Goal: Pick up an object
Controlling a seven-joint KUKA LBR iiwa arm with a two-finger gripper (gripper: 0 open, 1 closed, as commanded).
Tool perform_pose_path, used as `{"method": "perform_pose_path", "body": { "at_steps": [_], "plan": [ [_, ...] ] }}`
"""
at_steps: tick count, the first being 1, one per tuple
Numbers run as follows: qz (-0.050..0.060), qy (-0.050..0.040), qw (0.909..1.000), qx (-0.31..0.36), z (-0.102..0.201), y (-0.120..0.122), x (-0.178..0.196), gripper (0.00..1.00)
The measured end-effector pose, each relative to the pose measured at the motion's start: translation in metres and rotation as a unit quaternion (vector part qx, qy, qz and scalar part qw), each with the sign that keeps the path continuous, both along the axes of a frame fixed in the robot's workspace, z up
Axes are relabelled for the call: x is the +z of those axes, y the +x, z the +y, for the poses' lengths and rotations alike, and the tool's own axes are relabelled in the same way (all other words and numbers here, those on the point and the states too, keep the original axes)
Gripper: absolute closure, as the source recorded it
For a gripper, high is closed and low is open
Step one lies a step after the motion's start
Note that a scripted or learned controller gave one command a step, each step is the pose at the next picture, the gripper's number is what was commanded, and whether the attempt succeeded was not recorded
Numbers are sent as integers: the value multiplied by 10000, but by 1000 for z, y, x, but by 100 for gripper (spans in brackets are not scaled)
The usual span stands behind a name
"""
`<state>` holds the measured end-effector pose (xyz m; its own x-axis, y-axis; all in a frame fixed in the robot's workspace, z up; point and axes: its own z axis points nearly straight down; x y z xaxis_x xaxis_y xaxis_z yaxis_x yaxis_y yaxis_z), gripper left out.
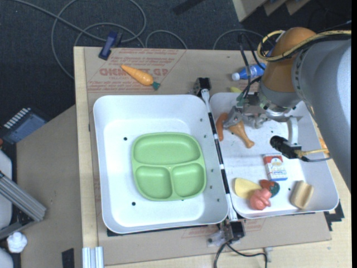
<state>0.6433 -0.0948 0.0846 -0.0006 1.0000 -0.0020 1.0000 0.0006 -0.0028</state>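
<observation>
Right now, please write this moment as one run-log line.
arm: over right bin | gripper: above tan toy | green tray: left bin | lifted: nothing seen

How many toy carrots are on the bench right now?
1: a carrot lying on the bench behind the left bin, outside both bins. Others may be hidden under the arm.

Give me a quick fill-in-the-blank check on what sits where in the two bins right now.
1. The green divided plate lies in the ____ bin as seen by the camera.
2. The plate has ____ compartments.
3. The orange toy carrot lies on the ____, outside both bins.
4. The small red and white carton lies in the ____ bin.

Missing words: left; three; cardboard; right
</observation>
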Motion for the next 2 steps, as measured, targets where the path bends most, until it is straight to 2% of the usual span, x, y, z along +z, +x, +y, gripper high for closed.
{"method": "perform_pose_path", "body": {
  "at_steps": [2],
  "plan": [
    [79, -14, 10000, 2, -2, 12, -1, 0]
  ]
}}
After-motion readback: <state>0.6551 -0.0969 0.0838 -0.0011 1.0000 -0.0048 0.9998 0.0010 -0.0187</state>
